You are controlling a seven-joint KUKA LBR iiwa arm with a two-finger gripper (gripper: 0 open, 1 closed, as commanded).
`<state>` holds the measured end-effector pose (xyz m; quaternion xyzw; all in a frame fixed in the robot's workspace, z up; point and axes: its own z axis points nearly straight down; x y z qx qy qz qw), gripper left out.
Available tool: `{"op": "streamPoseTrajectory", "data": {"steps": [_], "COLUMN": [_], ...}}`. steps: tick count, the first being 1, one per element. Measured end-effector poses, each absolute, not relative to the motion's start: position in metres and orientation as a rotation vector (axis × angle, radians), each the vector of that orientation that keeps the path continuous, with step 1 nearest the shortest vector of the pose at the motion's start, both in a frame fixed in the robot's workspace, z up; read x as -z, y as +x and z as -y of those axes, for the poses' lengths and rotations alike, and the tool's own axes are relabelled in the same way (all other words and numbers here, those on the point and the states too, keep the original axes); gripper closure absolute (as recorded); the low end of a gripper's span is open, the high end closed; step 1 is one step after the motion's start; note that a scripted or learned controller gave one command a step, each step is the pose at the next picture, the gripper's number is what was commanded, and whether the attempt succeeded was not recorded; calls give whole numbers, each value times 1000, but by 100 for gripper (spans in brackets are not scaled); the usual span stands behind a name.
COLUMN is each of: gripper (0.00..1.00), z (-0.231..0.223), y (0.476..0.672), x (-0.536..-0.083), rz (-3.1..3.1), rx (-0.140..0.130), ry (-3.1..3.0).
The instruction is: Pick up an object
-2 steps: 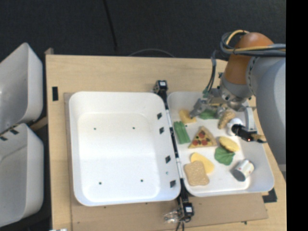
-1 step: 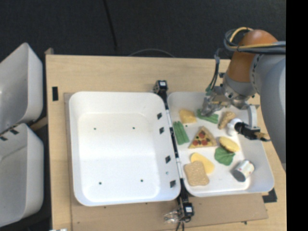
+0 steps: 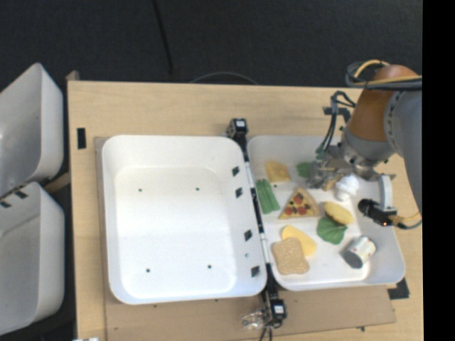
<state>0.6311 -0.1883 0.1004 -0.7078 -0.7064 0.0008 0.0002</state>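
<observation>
Pizza slice (image 3: 301, 204) in right bin (image 3: 387, 272) (jaws (image 3: 328, 170) just above-right).

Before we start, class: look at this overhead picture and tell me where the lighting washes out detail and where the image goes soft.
Camera view: the left bin is evenly bright, nearly blown out, with only a faint shadow along its upper wall; the claw is small and blurry against the right bin, so its fingers cannot be read; the pizza slice and bread slice stay fairly crisp; the floor above the bench is dark.
</observation>
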Motion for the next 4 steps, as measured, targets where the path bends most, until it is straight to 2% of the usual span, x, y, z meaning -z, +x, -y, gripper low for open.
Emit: {"op": "streamPoseTrajectory", "data": {"steps": [1,2,3,4], "gripper": [100,100,100,100], "z": [187,162,104,65], "y": [638,687,690,676], "x": [-158,-339,-433,-318], "rz": [2225,2242,2238,2222], "rx": [-2,18,14,-9], "ry": [-2221,-2228,-2220,-2213]}}
